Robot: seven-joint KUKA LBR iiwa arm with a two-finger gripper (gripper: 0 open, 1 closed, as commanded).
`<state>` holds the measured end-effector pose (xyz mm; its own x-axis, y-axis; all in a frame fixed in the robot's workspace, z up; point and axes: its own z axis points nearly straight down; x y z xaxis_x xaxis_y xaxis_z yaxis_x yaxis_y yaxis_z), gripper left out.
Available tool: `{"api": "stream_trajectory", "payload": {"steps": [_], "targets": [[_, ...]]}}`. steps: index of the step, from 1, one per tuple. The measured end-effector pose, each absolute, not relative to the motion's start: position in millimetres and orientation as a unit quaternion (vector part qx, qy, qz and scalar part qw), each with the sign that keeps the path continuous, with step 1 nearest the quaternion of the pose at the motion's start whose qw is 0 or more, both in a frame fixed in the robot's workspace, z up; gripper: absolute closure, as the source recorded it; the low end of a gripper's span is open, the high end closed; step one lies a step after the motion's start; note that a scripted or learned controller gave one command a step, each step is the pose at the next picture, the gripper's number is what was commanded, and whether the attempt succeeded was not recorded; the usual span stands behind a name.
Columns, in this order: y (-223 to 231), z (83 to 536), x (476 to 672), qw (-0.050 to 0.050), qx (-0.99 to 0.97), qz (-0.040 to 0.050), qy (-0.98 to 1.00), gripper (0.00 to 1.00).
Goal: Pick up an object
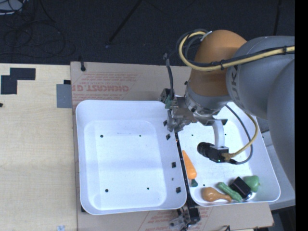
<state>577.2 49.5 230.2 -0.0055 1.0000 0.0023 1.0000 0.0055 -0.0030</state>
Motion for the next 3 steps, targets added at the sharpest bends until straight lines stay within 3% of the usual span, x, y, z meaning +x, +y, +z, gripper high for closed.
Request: {"api": "stream_trajectory", "payload": {"steps": [1,2,3], "targets": [[46.0,238.3,577.9,0.002,-0.706,0.0023,-0.708,1.00],[125.8,247.3,579.6,0.002,-0.704,-0.0003,-0.710,1.00],[161.3,154.6,627.5,0.002,-0.706,0.0033,-0.708,1.00]]}}
